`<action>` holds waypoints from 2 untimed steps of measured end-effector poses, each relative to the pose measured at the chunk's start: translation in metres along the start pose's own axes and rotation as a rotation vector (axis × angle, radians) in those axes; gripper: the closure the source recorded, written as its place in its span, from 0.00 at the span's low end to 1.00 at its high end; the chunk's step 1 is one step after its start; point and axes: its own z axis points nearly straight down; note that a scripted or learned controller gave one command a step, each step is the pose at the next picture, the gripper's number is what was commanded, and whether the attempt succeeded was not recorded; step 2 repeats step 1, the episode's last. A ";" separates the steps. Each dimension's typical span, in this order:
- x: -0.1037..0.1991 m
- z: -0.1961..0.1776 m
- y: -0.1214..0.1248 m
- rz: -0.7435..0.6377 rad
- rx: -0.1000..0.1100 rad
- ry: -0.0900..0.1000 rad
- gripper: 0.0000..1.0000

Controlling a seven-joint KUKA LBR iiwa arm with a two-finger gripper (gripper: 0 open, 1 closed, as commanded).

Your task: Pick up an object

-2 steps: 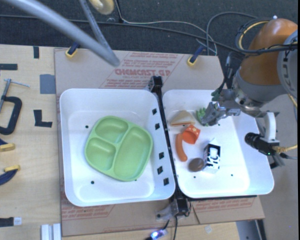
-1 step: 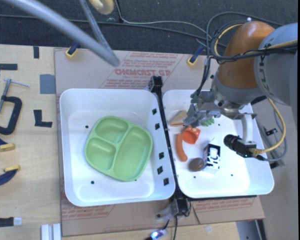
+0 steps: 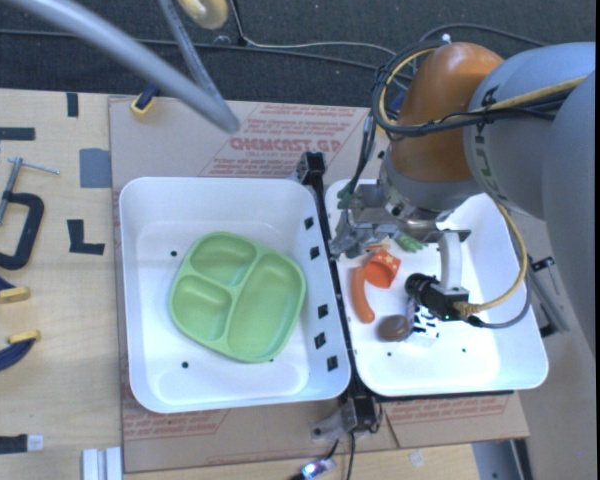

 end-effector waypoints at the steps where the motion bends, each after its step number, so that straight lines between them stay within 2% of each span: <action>1: 0.061 -0.003 0.006 -0.001 0.000 0.000 1.00; 2: 0.061 -0.003 0.006 -0.001 0.000 0.000 1.00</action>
